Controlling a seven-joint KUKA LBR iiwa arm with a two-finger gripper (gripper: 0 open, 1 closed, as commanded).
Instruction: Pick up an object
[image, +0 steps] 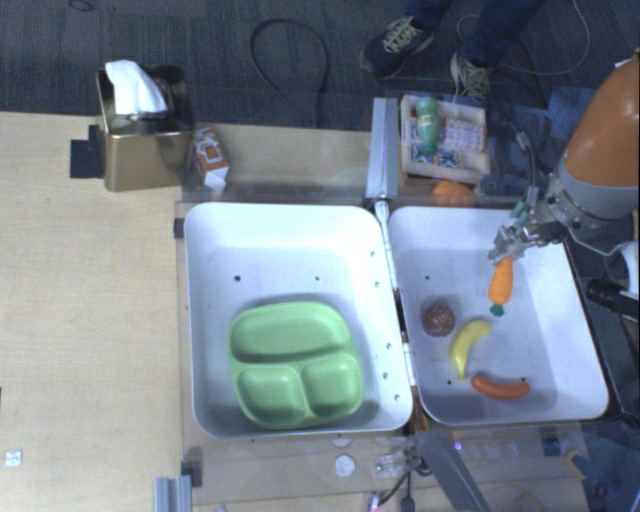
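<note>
From where I'm standing the gripper (512, 243), fingers pinched on the top of the carrot (501, 283), has it dangling straight down over the right bin (560, 330), long axis near vertical.

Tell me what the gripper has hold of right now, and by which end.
The gripper appears to grip the carrot by its top end; the carrot hangs below, over the right bin.
</note>
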